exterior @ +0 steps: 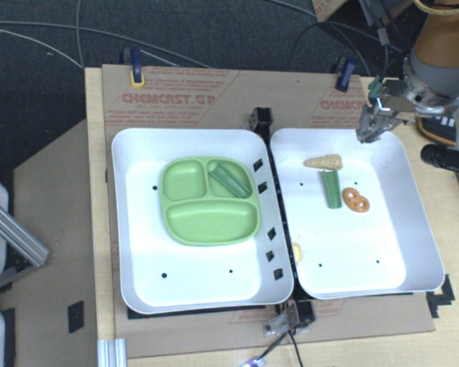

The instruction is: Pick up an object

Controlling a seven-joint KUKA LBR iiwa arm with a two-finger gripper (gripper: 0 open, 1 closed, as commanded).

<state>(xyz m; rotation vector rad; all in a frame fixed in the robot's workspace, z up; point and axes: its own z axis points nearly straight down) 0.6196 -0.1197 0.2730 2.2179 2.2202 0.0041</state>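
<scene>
My gripper [369,128] hangs over the back edge of the right bin [382,270], up and to the right of the objects. In that bin lie a tan cone [323,161], a green cylinder [333,189] just below it, and an orange-brown pretzel [356,200] beside the cylinder. A small yellow piece [297,252] sits at the bin's left edge. I see nothing held under the gripper.
The left bin [191,281] holds a light green divided plate [210,201] with a darker green object [231,178] in its upper right compartment. Black clips [260,118] line the seam between the bins. Blue clamps [137,66] hold the board's back edge.
</scene>
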